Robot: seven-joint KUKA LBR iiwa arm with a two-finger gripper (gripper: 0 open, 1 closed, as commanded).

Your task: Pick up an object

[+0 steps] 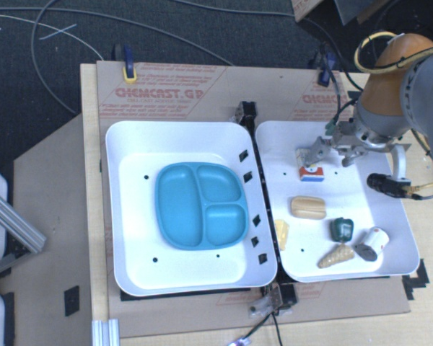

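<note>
Cardboard-topped bench (166,85), two white bins (130,258), dark carpet (29,63), pincer (319,157) opening unclear.

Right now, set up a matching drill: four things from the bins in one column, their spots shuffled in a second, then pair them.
Things:
1. blue plate
2. bun
3. green cup
4. cone

Spots:
A. right bin, middle
B. right bin, near its front edge
C. left bin, middle
D. right bin, just right of and below the bun

Pairs: 1-C, 2-A, 3-D, 4-B
</note>
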